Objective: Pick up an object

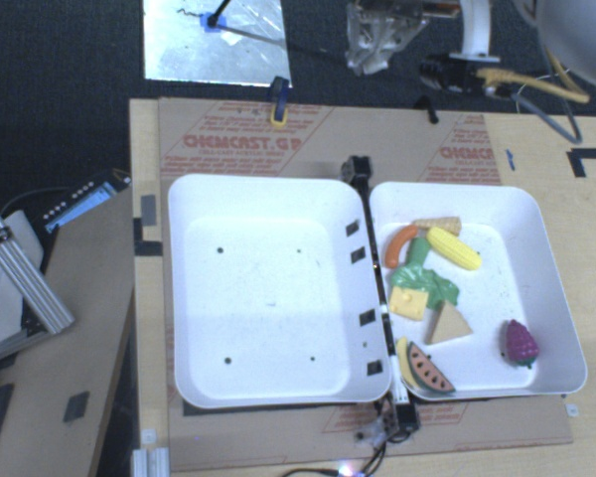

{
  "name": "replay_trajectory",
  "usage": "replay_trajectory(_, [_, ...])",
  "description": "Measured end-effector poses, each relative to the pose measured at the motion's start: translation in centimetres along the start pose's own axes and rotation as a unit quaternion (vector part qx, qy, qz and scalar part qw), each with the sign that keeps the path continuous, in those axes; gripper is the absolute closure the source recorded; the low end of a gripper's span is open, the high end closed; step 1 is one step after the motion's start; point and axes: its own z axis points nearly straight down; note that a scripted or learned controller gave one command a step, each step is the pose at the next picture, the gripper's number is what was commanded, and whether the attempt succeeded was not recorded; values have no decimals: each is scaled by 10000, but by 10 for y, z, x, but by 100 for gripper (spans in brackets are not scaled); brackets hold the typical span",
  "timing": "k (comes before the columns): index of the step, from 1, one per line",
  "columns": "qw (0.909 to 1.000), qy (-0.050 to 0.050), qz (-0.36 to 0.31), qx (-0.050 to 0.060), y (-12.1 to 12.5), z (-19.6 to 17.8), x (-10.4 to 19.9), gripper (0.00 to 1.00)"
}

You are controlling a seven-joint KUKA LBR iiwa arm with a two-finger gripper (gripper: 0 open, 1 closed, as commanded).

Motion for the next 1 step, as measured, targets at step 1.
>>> replay_trajectory(1, [10000,2,-58,66,3,66,78,100])
